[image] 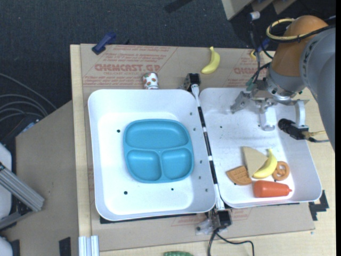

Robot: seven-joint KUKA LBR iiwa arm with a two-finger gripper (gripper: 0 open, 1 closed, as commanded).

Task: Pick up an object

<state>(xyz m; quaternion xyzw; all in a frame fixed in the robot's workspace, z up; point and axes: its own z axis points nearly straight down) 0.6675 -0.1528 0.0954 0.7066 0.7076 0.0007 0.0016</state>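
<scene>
The desk (133,63) is covered by a printed cardboard sheet, and two white bins are set on it side by side. In the left bin (106,159) a blue divided plate (157,149) is laid flat. The grey arm (311,41) is reached in over the top of the right bin (229,143), with the claw (264,113) hung above bare bin floor; whether it is released or clenched cannot be told. At that bin's near end a red pepper (272,189), a tan wedge (252,157), a banana (266,166), a cracker (239,175) and a pretzel (282,169) are clustered, well apart from the claw. A second banana (211,62) is seen on the cardboard behind the bins.
</scene>
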